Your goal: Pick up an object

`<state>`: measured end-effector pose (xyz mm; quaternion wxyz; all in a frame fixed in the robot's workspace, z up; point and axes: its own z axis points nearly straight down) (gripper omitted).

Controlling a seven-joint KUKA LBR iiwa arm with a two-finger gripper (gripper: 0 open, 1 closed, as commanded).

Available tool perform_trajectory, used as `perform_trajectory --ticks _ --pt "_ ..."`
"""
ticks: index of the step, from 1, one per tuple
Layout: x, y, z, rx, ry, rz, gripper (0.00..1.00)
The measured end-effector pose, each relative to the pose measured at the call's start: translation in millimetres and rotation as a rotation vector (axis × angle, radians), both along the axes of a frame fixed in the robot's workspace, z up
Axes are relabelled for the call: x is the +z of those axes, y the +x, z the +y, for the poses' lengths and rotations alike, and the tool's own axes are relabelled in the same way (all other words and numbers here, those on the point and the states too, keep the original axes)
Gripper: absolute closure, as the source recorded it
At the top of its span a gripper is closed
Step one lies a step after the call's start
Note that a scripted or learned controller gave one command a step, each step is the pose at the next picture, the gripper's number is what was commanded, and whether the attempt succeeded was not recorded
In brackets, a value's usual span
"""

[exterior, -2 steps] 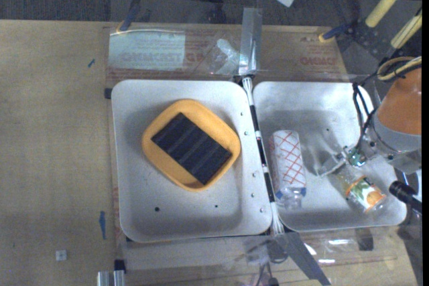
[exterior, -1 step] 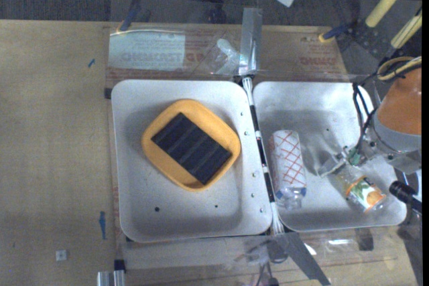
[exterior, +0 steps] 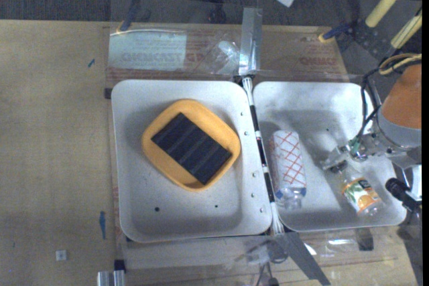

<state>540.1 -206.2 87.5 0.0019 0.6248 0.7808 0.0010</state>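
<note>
In the right bin point(exterior: 301, 100) a clear plastic bottle point(exterior: 288, 167) with a red criss-cross label lies along the left wall, cap toward the front. A small clear bottle point(exterior: 360, 194) with an orange and green label lies near the front right corner. My gripper point(exterior: 337, 159) hangs low over the right bin's floor between the two bottles, just above and left of the small one, with nothing visibly in it. A yellow block with a black ribbed top point(exterior: 191, 152) sits in the left bin point(exterior: 134, 211).
The arm with its orange band point(exterior: 404, 104) and cables crosses the right bin's right wall. A metal divider strip point(exterior: 258, 157) runs between the bins. Crumpled clear plastic point(exterior: 223, 53) lies on the bench behind them.
</note>
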Motion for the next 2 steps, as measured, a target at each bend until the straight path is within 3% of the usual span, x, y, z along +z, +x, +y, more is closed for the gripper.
perform_trajectory --ticks 1,2 --pt "11.0 1.5 -0.1 0.001 -0.002 -0.005 1.00" --pt "104.8 20.2 20.6 0.117 -0.001 0.002 1.00"
